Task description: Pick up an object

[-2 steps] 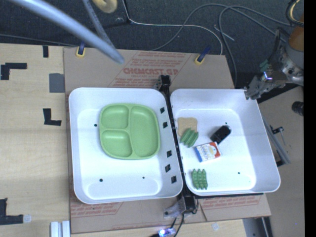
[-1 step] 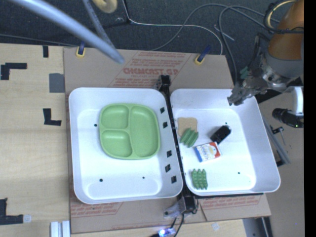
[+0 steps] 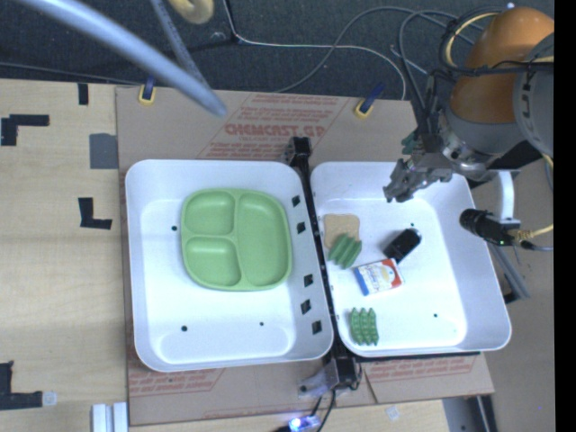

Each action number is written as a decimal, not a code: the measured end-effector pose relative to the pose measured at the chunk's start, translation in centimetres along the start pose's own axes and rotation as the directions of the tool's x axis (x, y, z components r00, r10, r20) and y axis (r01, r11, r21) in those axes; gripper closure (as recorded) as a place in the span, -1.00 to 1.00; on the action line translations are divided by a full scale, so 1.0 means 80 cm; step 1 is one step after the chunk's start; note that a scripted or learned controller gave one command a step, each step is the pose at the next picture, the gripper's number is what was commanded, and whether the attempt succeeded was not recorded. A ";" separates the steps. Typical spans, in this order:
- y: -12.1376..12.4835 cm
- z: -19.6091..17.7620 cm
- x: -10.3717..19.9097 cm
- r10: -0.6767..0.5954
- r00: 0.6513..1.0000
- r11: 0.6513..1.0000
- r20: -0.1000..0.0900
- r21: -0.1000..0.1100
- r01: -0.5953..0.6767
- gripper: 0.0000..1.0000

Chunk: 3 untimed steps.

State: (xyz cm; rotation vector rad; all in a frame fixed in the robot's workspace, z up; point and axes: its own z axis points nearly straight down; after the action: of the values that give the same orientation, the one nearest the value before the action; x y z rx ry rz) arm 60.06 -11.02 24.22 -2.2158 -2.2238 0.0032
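Note:
My gripper [image 3: 402, 184] hangs over the far part of the right bin [image 3: 454, 327], above and apart from the objects. Nothing shows between its fingers. In that bin lie a black oblong piece [image 3: 401, 243], a white, blue and red packet [image 3: 377, 277], a tan slice [image 3: 341, 226] with a green leaf-like piece [image 3: 345, 251] on its near edge, and a green ridged block [image 3: 364, 326] near the front wall. The black piece lies closest to the gripper, a little nearer the camera.
The left bin [image 3: 153, 241] holds a green divided plate [image 3: 237, 239]. A black clip strip [image 3: 310, 241] runs along the joint between the bins. Cables trail over the dark area behind the bench. The arm's orange band [image 3: 508, 39] is at the upper right.

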 end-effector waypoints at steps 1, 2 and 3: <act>-0.007 0.015 0.056 0.002 1.000 1.000 0.001 -0.001 -0.002 1.00; -0.014 0.004 0.123 -0.002 1.000 1.000 -0.001 -0.002 0.002 1.00; -0.022 -0.003 0.184 -0.003 1.000 1.000 -0.001 -0.002 0.003 1.00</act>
State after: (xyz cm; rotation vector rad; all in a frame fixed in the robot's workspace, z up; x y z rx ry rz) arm 58.23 3.70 24.45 -2.2134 -2.2273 0.0006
